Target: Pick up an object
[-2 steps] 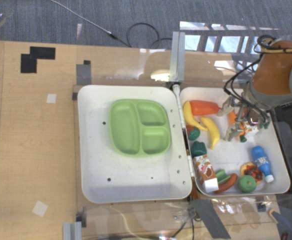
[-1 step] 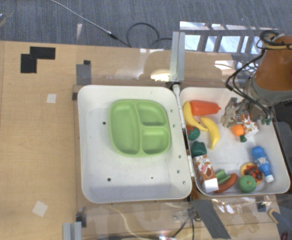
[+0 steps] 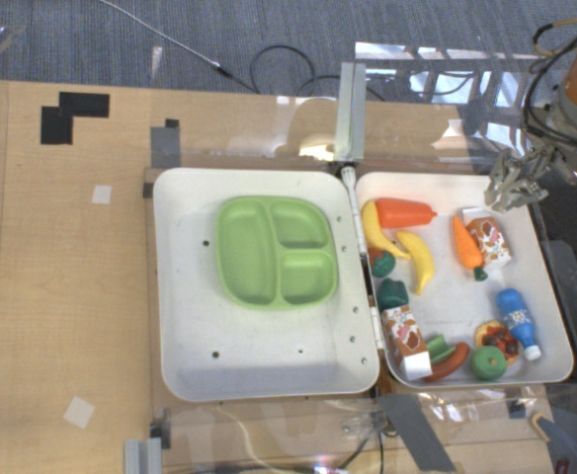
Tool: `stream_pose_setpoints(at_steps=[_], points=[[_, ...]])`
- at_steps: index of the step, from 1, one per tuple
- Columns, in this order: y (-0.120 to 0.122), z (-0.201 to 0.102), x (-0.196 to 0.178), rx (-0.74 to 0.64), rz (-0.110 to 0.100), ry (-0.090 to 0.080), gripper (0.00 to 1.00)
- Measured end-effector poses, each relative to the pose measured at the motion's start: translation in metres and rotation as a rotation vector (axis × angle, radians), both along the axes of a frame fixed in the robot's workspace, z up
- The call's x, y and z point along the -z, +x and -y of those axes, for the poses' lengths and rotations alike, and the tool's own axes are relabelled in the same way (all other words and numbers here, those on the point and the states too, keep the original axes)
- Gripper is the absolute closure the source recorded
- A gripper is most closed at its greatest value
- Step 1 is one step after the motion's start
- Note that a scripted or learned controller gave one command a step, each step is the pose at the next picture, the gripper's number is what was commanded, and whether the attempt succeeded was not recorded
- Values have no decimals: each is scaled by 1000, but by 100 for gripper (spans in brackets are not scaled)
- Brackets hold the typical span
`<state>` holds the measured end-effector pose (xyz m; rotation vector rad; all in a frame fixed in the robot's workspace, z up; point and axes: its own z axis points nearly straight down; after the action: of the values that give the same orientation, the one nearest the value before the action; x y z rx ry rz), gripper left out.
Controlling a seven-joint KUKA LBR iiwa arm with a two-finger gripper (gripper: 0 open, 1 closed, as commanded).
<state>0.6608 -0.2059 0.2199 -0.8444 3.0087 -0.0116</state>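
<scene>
Two shallow white bins are seen from above on a wooden bench. A green divided plate is set in the left bin. Toy food is scattered in the right bin. The gripper is seen at that bin's upper right corner, above the rim; whether it is open or closed cannot be told, and nothing is seen held in it. Just below it and slightly left, a carrot is laid with its long axis nearly vertical in the view, its green tip pointed toward the bin's near edge. A small printed carton is pressed against the carrot's right side. Further left, two bananas are laid diagonally beneath an orange-red piece. A blue bottle is placed lower right, well apart from the gripper.
</scene>
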Motion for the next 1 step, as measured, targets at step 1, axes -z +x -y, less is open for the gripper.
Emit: stream_pose_setpoints(at_steps=[1], points=[[-1, -1, 3, 0, -5, 2, 0]])
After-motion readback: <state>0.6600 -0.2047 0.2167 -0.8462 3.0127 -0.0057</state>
